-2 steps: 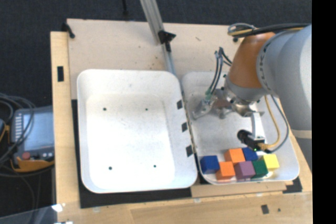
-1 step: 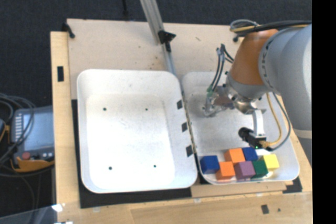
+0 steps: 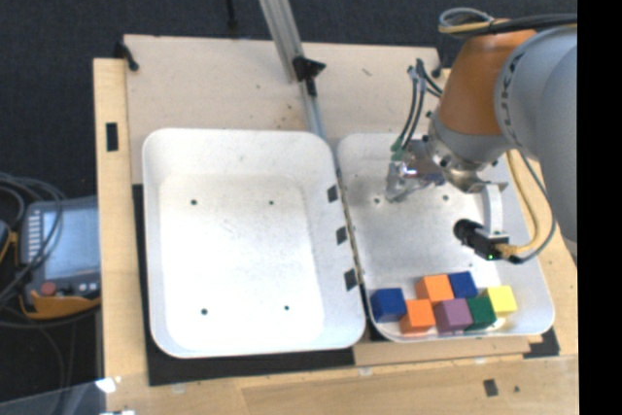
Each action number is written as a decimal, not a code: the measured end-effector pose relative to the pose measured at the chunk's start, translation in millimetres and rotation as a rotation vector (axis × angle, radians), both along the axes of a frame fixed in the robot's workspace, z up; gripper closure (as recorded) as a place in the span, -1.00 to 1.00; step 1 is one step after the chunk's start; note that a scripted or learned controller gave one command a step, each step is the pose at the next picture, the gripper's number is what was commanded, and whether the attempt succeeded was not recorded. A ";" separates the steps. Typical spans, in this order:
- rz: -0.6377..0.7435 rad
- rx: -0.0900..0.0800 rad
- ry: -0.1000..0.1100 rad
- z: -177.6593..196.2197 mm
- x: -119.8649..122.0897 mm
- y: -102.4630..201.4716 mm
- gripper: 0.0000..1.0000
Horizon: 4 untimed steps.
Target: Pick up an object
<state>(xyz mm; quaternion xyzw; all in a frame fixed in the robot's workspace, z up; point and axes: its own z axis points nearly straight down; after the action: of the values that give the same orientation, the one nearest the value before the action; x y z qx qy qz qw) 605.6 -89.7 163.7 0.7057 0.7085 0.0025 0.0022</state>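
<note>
Grey arm [image 3: 549, 83], orange wrist band [image 3: 476, 87], green and yellow cables, metallic end effector [image 3: 400, 182].

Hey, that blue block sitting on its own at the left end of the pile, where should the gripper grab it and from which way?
Come straight down on the blue block from above and pinch its near and far faces. Its left side is open, but an orange block sits close on its right, probably leaving little room for a finger there. The gripper hangs further back over the right bin.
</note>
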 end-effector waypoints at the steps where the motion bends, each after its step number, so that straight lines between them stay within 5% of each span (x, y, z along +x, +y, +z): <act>1: 0.001 0.000 -0.001 53.8 5.9 9.3 1.00; 2: 0.001 -0.001 -0.002 114.3 15.6 12.2 1.00; 4: 0.002 -0.002 0.004 117.3 23.2 118.5 1.00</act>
<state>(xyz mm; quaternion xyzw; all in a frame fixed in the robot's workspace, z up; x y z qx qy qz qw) 628.7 28.8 281.0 0.7050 0.7092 0.0006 0.0014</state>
